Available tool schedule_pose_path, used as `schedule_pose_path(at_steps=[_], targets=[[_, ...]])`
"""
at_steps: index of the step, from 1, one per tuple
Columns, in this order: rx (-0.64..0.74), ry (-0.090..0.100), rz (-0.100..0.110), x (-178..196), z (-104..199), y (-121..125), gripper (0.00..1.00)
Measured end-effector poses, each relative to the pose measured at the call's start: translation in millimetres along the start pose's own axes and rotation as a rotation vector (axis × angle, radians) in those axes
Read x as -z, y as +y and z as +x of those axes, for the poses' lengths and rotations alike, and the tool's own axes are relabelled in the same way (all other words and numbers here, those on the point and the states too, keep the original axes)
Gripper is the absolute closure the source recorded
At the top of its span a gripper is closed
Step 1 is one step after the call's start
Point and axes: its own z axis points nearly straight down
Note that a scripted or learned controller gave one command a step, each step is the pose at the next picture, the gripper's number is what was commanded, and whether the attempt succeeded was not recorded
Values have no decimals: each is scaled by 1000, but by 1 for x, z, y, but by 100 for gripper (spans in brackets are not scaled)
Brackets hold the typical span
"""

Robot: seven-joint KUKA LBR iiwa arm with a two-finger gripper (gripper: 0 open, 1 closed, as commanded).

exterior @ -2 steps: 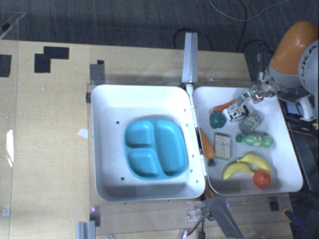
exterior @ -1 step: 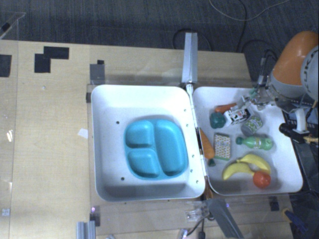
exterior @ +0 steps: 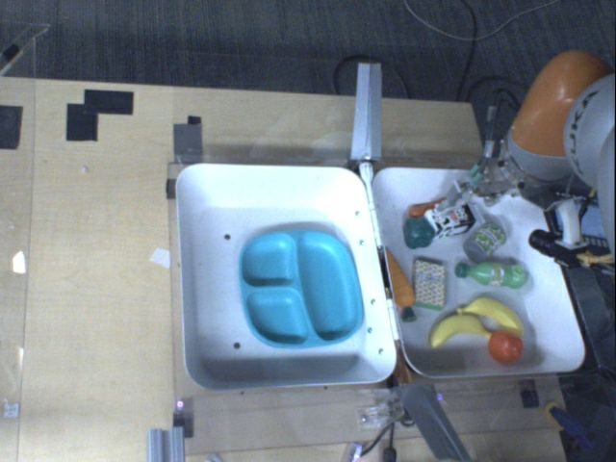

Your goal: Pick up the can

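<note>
The can (exterior: pixel 486 239) lay in the right bin (exterior: pixel 568 349), toward its far side, just right of the gripper (exterior: pixel 450 218). Whether the gripper was spread or pinching could not be told. A green bottle (exterior: pixel 493 274) lay just nearer, above a banana (exterior: pixel 472 320) and tomato (exterior: pixel 505 346).
</note>
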Motion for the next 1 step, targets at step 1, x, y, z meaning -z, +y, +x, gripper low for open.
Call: schedule_pose_path(at_steps=[1], targets=[[4,7,-9,0,-10,-11,0]])
